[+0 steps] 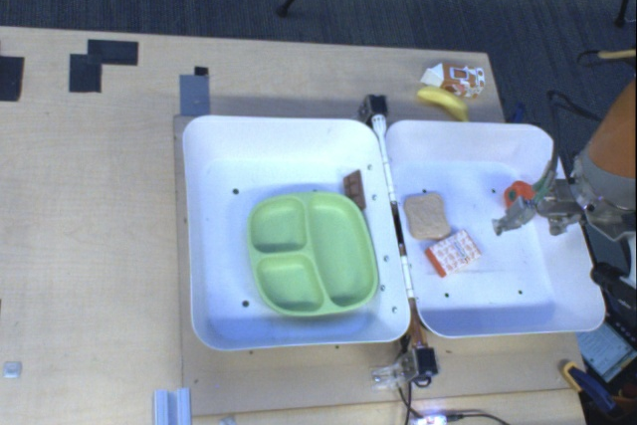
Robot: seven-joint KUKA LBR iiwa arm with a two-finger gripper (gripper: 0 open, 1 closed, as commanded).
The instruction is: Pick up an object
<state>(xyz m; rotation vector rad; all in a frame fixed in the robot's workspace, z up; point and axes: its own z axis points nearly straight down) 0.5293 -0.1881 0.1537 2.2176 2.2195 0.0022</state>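
Bins sit side by side on the counter point(100, 214). The left bin point(214, 154) holds a green divided plate point(312, 253), with a small brown block point(353, 184) at the plate's one o'clock. The right bin point(518, 314) has a tan sponge-like piece point(428, 214) and, at its five o'clock, a red-and-white packet point(455, 254). At the bin's three o'clock edge the gripper point(518, 210) hangs just beside a small orange object point(520, 191); whether the fingers are spread or closed, I cannot tell.

Right white bin point(468, 309): bare floor near front; tan sponge block point(428, 214) and red-white packet point(454, 254) crowd its left.
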